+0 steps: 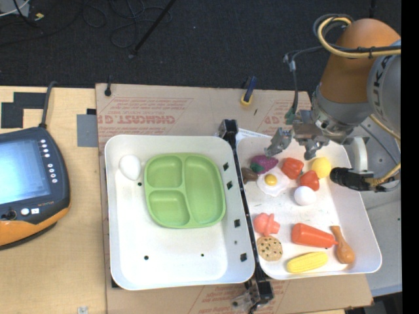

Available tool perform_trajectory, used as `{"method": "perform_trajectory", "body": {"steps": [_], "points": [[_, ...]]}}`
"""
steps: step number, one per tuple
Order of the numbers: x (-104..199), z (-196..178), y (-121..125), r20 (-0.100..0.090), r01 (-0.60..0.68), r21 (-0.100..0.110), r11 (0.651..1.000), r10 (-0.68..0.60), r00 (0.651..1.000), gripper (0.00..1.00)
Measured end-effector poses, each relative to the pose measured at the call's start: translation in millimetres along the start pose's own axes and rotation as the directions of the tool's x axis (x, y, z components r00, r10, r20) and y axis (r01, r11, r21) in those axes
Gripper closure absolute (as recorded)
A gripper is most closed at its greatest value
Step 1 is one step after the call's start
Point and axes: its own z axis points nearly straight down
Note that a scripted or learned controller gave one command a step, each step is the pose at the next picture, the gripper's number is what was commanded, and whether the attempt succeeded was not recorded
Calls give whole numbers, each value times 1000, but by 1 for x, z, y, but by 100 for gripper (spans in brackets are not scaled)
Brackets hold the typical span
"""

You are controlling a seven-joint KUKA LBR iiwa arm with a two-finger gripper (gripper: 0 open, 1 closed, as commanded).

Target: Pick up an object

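Yellow corn cob (pixel 307 261), ridged, lying flat

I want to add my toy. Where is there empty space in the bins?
Left bin: bare floor below the green tray, down to the near rim. Right bin: crowded; a small gap sits between the white egg and carrot.

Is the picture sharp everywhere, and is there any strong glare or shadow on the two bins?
Camera view: even lighting, soft shadows beside the green tray; the white bins look bright but not blown out; the toy food is sharp; the pincer is slightly soft.
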Motion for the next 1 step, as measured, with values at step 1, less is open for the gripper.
{"method": "perform_trajectory", "body": {"steps": [1], "points": [[0, -8, 2, 1, 2, -12, 1000, -2, 1000, 0]]}}
